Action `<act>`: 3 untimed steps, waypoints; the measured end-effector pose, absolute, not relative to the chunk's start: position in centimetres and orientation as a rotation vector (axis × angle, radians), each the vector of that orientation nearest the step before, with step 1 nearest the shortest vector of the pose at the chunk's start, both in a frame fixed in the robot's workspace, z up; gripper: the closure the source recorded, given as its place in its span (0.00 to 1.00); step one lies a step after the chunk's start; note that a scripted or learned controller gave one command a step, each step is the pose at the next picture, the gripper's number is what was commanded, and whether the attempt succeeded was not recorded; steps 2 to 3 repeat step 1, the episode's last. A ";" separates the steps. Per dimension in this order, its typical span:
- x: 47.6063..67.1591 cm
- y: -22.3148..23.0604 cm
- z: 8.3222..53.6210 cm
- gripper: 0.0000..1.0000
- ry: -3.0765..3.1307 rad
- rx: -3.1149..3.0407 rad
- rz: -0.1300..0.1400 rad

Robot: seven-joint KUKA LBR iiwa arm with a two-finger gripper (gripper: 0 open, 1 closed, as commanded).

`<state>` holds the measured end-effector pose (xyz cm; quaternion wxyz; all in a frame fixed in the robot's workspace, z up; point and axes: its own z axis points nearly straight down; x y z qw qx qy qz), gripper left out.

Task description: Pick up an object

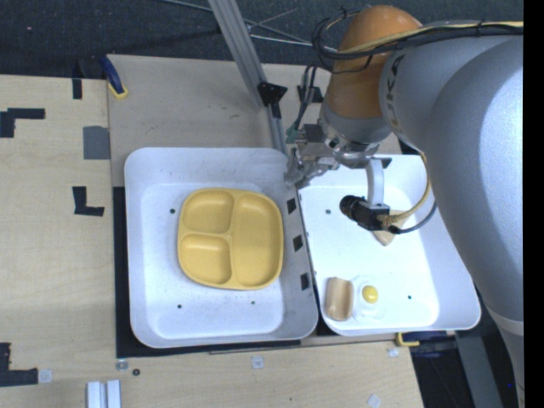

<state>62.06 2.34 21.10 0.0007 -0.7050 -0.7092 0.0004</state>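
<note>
The grey arm (459,143) with its orange band fills the right side and reaches over the far end of the right bin (442,313). On the wooden worktop (51,253) the left bin (144,313) holds a yellow divided plate (229,236) near its middle. The gripper (306,167) hangs at the far inner corner of the right bin, beside the wall between the bins; I cannot tell its spread. At the right bin's near edge lie a small tan bread-like piece (339,298) and, just beside it, a toy fried egg (369,296).
</note>
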 end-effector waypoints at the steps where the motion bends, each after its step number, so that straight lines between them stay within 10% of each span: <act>1: 63.3 6.9 22.0 1.00 -2.227 -2.214 -0.001; 3: 63.3 6.9 22.0 1.00 -2.227 -2.214 -0.001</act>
